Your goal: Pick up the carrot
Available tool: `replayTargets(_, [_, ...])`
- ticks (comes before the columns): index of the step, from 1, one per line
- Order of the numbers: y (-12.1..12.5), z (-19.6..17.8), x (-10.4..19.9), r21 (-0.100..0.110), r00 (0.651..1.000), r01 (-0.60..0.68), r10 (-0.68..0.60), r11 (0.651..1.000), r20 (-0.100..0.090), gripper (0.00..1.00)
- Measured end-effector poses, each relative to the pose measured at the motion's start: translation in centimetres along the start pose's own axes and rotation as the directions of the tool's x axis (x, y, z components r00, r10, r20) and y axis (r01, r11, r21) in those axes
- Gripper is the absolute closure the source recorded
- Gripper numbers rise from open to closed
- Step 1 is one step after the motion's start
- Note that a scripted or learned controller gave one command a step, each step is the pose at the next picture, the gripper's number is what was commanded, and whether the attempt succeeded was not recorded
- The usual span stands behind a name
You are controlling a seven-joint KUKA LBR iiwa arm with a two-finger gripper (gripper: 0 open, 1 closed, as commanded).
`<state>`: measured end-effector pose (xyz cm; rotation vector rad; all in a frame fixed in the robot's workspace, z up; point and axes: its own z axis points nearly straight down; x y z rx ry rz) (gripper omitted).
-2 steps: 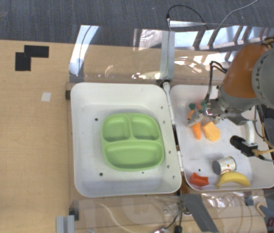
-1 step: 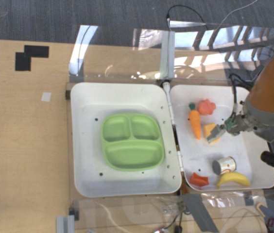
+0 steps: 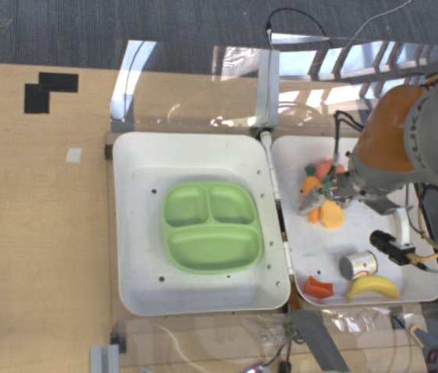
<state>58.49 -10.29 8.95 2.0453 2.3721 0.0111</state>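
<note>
Gripper (image 3: 318,198) sits over carrot (image 3: 311,185) near right bin's (image 3: 297,247) top edge, jaw state unclear; aim for carrot's middle, avoid yellow piece (image 3: 331,215) just beside.

Plastic, wood and metal on the bench

Smooth white plastic bins (image 3: 137,231) sit on matt pale wooden bench (image 3: 40,231); the green divided plastic plate (image 3: 211,228) looks satin, the small silver metal can (image 3: 358,265) shiny.

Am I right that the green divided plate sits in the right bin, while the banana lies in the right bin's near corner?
Not quite: the camera view shows the green divided plate in the left bin. The banana does lie in the right bin's near corner.
</note>
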Motion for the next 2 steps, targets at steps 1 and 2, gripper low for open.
replayTargets(1, [0.3,-1.1,0.2,-0.007,1.0,0.002,-0.002,1.0,-0.002,1.0])
replayTargets(2, [0.4,-12.5,7.0,0.006,0.997,0.079,-0.079,0.997,-0.003,1.0])
